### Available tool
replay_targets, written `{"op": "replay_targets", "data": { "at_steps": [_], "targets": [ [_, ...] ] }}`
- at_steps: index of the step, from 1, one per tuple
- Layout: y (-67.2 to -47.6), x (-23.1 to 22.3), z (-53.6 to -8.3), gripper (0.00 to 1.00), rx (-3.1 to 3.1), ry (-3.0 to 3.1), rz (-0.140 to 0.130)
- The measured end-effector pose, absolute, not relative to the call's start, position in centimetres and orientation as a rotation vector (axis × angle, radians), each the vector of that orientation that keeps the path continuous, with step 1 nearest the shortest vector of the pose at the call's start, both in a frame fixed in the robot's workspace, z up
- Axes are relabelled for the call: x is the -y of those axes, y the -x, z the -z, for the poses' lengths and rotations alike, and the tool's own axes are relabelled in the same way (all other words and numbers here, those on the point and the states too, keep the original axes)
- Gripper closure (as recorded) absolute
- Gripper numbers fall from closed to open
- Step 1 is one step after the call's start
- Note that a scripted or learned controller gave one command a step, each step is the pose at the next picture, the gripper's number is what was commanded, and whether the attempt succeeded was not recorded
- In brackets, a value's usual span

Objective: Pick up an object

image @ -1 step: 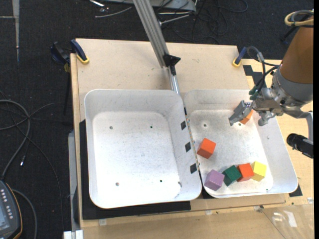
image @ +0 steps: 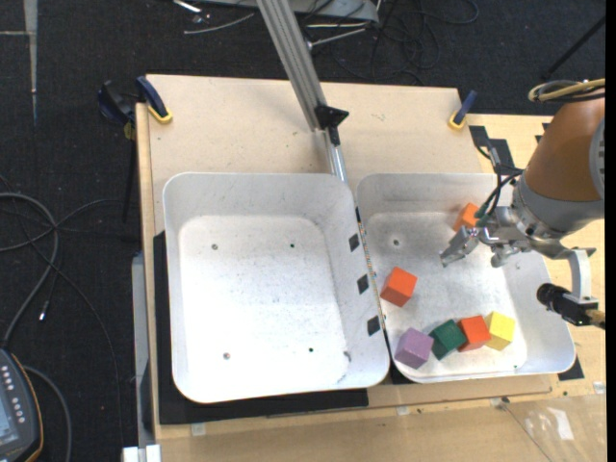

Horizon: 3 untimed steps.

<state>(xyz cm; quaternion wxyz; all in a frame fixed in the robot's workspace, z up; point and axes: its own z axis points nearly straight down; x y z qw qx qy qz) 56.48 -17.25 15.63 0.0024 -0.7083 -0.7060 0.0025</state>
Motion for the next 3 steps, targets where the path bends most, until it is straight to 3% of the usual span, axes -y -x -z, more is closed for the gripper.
{"op": "replay_targets", "data": {
  "at_steps": [1, 2, 3],
  "targets": [
    [-65.2, 20.5, -9.2, 0.00, 2.227, 2.221, 0.000],
    [-65.2, 20.4, -10.6, 1.00, 2.229, 2.220, -0.001],
    [-67.9, 13.3, -11.0, 1.00, 2.217, 2.204, -0.021]
  ]
}}
